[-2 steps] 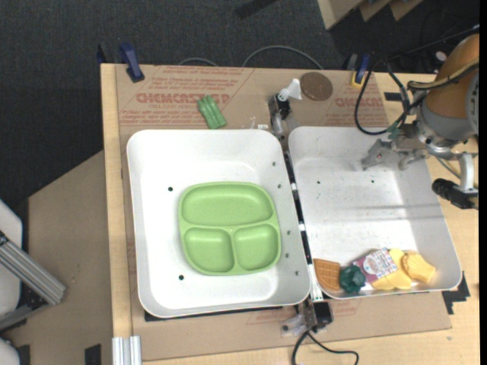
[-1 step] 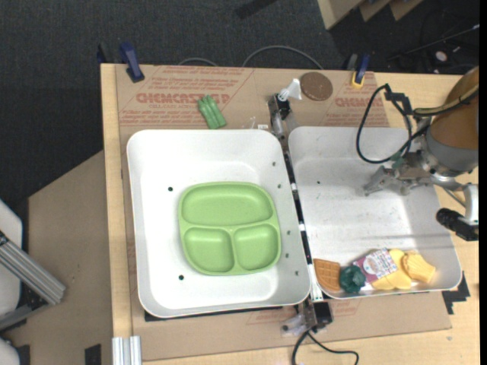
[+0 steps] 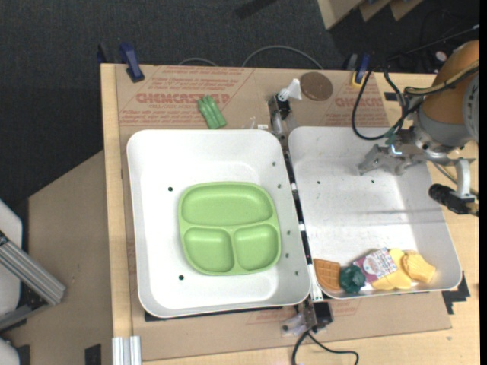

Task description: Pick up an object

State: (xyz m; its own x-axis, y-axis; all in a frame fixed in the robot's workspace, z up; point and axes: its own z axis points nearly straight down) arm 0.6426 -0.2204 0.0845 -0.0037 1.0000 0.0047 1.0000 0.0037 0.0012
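Over the right bin's twelve o'clock end, the fingers hang spread and empty, while the toy pile at six o'clock hugs the wall, inviting a glancing miss.

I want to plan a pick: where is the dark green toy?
The dark green toy lies at the near edge of the right bin, between a waffle piece and a pink packet.
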